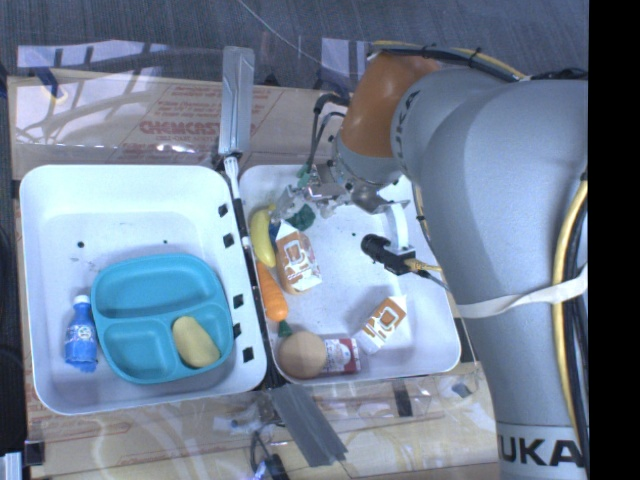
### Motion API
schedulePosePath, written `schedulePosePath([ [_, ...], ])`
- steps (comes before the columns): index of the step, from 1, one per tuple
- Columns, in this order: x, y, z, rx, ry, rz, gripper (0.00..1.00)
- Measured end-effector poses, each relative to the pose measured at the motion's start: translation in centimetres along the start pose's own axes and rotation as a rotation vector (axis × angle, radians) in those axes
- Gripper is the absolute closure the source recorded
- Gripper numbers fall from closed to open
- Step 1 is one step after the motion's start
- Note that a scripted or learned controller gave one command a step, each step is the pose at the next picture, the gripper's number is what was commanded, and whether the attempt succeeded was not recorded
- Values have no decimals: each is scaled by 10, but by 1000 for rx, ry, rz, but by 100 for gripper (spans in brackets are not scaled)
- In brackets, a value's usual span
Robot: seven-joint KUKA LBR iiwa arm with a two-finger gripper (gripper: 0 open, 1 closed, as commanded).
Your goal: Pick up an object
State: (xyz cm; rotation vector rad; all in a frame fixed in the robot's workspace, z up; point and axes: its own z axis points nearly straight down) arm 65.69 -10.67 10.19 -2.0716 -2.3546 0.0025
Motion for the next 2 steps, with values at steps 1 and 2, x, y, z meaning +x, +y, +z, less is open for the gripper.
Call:
schedulePosePath([
  [1,7,4,3,-11,-10,-149,0],
  [2,9,4,-6,-9,-6,-153,100],
])
